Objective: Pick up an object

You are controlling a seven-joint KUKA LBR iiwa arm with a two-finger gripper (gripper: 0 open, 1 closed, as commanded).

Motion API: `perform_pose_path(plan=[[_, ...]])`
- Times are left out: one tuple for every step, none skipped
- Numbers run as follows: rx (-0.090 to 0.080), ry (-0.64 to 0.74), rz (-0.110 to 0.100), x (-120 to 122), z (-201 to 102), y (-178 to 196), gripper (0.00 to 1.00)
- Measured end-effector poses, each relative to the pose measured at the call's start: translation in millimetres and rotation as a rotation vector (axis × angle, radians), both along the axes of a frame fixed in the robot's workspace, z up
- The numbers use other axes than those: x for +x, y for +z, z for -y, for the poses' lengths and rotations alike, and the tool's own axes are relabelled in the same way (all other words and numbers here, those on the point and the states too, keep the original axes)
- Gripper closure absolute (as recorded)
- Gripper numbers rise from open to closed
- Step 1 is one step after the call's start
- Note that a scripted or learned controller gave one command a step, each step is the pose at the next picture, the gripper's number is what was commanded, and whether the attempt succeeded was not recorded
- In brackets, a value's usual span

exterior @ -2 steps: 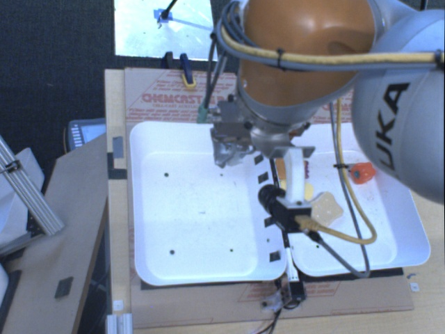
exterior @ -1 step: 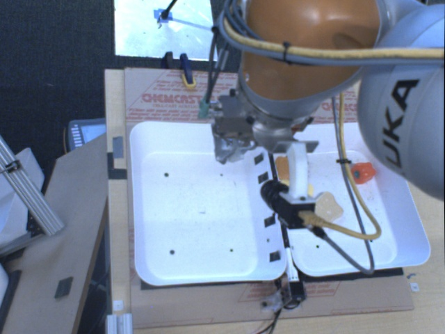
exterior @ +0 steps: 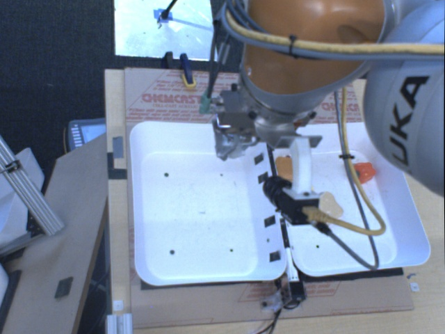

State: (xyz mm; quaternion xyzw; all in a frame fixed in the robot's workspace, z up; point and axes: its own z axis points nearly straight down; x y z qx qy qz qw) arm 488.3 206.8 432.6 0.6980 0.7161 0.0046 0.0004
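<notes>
Camera view: the pincer hangs over the bins' shared wall, its state I cannot tell; the orange block waits by the right bin's far edge.

- the arm has a smooth grey shell, plastic or painted metal by its look, with a soft sheen.
- the orange band is glossy and carries bright highlights.
- the left bin and right bin look like smooth white plastic, lightly glossy.
- the board under the bins looks like matt brown cardboard with red print.
- the yellow cable and the black cable have smooth sheaths, rubber or plastic.
- the rail at the left looks like bare, ribbed metal.
- the gripper parts look like dull grey metal.
</notes>
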Motion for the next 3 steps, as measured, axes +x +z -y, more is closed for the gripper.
perform_pose_path(plan=[[0.001, -0.019, 0.006, 21.4, -28.5, 108.9, 1.0], [-0.005, -0.02, -0.005, 20.3, -27.3, 102.5, 0.0], [-0.005, -0.02, -0.005, 20.4, -27.3, 102.5, 0.0]])
